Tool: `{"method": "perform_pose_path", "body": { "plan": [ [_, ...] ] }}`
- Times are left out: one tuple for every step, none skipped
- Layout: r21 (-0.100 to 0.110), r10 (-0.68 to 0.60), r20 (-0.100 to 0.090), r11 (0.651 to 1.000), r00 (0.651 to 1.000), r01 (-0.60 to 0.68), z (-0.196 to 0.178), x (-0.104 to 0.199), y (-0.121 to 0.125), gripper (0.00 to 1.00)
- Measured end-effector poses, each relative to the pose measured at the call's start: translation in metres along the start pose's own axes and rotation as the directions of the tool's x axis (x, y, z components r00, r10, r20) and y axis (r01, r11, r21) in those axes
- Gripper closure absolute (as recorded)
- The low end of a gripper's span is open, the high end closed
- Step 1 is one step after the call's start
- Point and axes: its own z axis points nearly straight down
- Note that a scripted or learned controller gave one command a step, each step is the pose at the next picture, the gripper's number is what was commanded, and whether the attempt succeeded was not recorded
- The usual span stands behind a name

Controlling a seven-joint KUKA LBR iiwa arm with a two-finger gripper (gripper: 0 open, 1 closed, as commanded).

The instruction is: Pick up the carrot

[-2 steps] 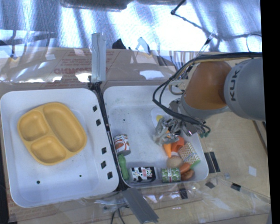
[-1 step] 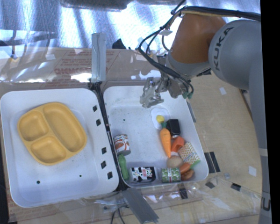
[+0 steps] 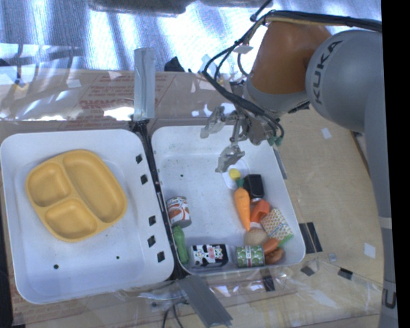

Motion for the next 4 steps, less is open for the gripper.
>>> {"method": "perform_pose_path", "body": {
  "plan": [
    [-0.005, -0.249, -0.006, 0.968, 0.968, 0.249, 0.093, 0.053, -0.032, 0.0],
    [-0.005, -0.598, -0.003, 0.801, 0.801, 0.598, 0.093, 0.1, -0.05, 0.0],
    [-0.003, -0.601, -0.001, 0.799, 0.799, 0.601, 0.082, 0.098, -0.049, 1.0],
    [-0.004, -0.602, -0.001, 0.799, 0.799, 0.602, 0.082, 0.098, -0.048, 0.0]
  ]
}}
